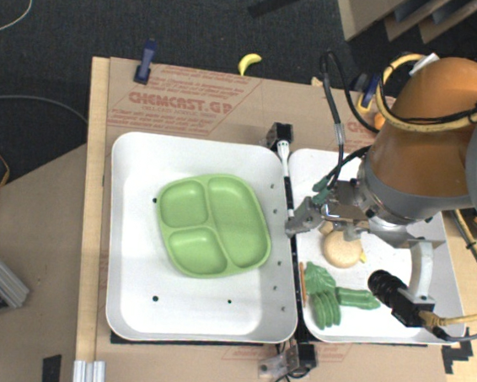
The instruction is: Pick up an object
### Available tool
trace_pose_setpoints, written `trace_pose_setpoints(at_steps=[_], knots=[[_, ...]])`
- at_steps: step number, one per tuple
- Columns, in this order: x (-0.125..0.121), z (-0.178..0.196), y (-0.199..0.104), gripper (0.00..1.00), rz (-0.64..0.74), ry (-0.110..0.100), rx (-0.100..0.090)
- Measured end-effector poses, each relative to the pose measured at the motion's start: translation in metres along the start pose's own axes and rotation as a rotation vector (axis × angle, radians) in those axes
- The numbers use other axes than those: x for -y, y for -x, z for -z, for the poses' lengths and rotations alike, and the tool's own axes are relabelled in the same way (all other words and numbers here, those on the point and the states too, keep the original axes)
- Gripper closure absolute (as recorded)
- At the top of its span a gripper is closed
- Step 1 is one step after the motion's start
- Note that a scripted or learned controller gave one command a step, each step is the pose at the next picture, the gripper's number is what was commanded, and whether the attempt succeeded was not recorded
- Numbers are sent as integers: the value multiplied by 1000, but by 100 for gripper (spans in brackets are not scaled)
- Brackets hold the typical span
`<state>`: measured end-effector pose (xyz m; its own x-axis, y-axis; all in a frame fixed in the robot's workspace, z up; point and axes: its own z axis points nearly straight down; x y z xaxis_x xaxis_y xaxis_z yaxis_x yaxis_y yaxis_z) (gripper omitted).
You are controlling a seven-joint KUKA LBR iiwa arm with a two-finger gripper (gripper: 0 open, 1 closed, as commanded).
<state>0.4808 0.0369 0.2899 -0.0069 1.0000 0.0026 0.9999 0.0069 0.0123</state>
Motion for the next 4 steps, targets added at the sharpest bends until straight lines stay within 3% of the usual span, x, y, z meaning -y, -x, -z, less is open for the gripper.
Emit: trace_pose_setpoints(at_steps=[1,2,3,4], knots=[[5,-115,-82,0,1,-25,1],[2,-205,-102,0,-7,-9,2],[-6,-186,-100,100,-13,21,2],[-121,-74,-193,100,3,10,-6]])
